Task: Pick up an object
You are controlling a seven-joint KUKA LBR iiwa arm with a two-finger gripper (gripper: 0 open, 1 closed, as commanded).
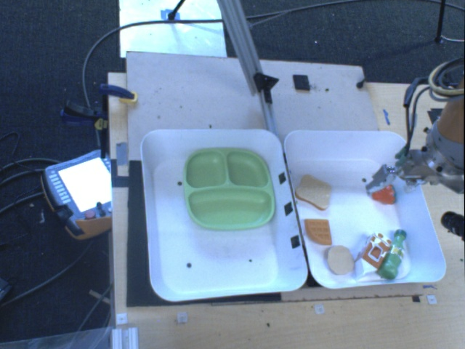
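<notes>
Care is called for at the right bin (418, 217), where the hand (386, 180) is seen low over the floor near the far right wall. A small red-orange object (385, 194), perhaps a toy tomato or pepper, lies directly under or just beside the fingertips; whether it is touched cannot be told. Whether the fingers are spread or pressed together cannot be made out at this slant, and nothing can be said to be held.

For the step to be done well, the red piece should be centred between the fingers before any closing, and the lift should be made straight up, clear of the bin wall.

Other candidates are left well apart in the same bin: a toast slice (314, 192), an orange cracker-like piece (318, 231), a round biscuit (339, 259), and a green bottle (392, 257) touching a patterned toy (375, 251). A green divided plate (229, 188) sits in the left bin (163, 260).
</notes>
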